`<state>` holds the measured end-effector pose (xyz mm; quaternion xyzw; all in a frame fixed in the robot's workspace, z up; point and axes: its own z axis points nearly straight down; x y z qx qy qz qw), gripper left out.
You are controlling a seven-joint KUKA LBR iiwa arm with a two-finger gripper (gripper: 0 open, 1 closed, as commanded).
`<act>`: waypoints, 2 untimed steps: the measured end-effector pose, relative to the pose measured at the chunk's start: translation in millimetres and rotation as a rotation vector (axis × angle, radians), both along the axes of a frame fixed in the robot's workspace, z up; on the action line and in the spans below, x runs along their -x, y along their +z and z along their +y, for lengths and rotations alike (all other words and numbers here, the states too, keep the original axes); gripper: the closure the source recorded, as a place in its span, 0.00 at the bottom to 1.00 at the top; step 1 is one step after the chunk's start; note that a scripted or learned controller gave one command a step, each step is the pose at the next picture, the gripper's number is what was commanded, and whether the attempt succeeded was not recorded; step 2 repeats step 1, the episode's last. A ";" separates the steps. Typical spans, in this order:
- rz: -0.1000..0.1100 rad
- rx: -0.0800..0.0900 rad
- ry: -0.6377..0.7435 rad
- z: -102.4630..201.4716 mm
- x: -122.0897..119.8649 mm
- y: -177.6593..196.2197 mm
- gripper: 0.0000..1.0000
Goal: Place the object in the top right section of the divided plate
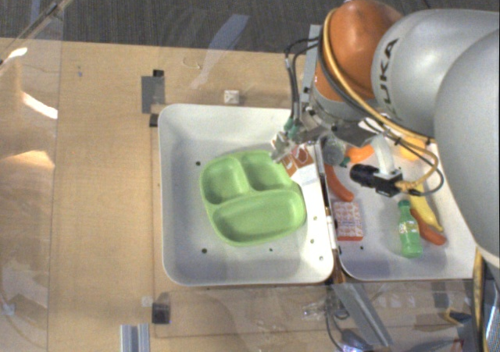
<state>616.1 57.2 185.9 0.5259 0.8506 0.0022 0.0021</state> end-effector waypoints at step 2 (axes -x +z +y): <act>0.000 0.000 0.000 -0.3 -0.1 0.1 0.00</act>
